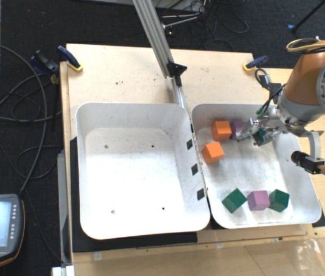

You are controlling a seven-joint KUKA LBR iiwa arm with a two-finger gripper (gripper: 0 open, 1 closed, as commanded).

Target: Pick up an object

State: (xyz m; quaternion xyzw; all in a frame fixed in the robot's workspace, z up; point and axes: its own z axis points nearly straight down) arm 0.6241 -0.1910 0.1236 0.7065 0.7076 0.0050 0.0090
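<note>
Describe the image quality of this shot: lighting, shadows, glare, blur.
Camera view: even, soft overhead light; the blocks cast only faint shadows on the right bin; no strong glare on the left bin; the orange blocks and green blocks look fairly crisp; the gripper area is cluttered, small and hard to resolve.

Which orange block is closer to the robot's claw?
The upper orange block, at the far end of the right bin, sits closer to the gripper than the lower orange block.
</note>
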